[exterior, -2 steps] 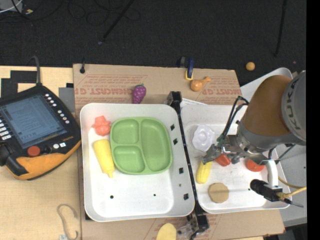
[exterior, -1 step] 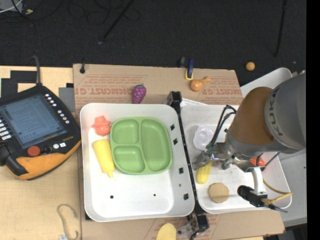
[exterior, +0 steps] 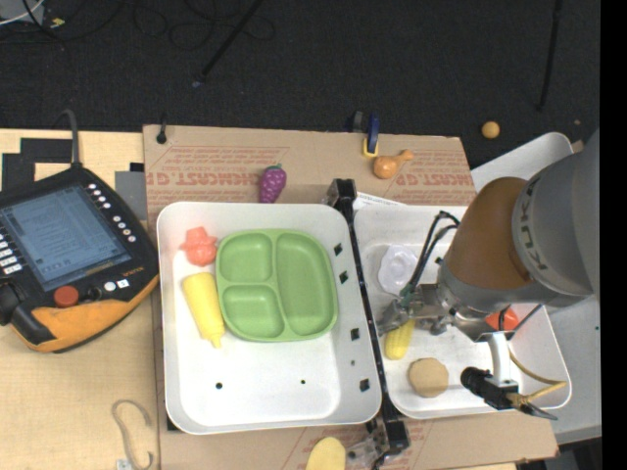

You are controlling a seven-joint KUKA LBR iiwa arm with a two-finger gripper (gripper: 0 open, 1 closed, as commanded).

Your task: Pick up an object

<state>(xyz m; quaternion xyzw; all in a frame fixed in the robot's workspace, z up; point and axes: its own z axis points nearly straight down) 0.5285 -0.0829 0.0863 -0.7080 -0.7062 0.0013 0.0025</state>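
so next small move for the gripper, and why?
Probably a short descent onto the yellow corn-like toy and then a close. The gripper sits low in the right bin, just above that toy's upper end, and nothing can be seen between its fingers. The tan round toy lies close by, so the drop should stay on the yellow piece.

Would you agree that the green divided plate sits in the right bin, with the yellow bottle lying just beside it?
Not quite: the camera view shows the green divided plate in the left bin, not the right one. The rest holds: the yellow bottle lies just beside the plate, along its left edge.
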